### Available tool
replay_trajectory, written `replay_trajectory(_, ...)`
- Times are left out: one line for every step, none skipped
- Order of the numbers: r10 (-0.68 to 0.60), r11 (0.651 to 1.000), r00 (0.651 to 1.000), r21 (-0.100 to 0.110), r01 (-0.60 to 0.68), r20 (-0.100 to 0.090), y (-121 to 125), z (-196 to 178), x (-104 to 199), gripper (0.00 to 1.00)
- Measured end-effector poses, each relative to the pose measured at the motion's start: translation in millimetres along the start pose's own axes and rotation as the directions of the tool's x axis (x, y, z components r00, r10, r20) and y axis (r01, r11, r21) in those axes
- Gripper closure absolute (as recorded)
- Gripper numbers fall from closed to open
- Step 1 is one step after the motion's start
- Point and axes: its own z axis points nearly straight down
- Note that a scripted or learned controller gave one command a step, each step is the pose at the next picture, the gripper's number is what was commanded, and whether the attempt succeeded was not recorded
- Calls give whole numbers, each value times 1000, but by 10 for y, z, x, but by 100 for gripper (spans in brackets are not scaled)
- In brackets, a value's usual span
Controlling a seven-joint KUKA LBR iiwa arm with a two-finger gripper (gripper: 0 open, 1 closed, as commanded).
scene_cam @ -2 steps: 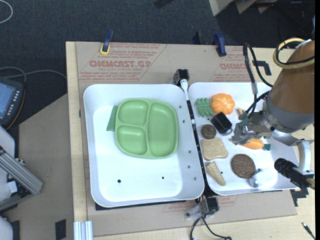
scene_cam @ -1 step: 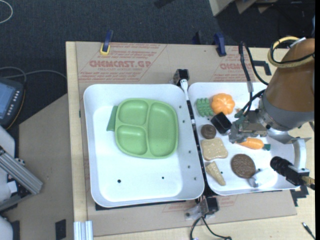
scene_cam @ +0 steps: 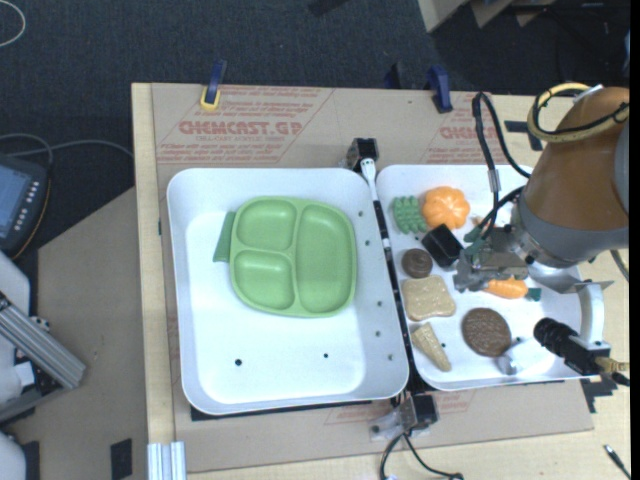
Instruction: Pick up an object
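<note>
Two shallow white bins are seen side by side on the bench. In the left bin a green divided plate lies flat, near the middle. The right bin holds a cluster of small objects: an orange fruit at the top, a green ridged piece just beside it, a black block, a small brown round piece, a tan slice of bread, a pale wedge and a dark brown round cookie. The gripper is positioned low over the right bin, just beside an orange carrot-like piece. Whether its fingers are open or closed cannot be told, as they are hidden by the wrist.
</note>
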Motion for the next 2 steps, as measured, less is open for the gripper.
replay_trajectory(-1, 1000, 1000, -7, 1, 2, 32, -159, -2, 100)
replay_trajectory(-1, 1000, 1000, -4, 1, 1, 1, -174, 106, 100)
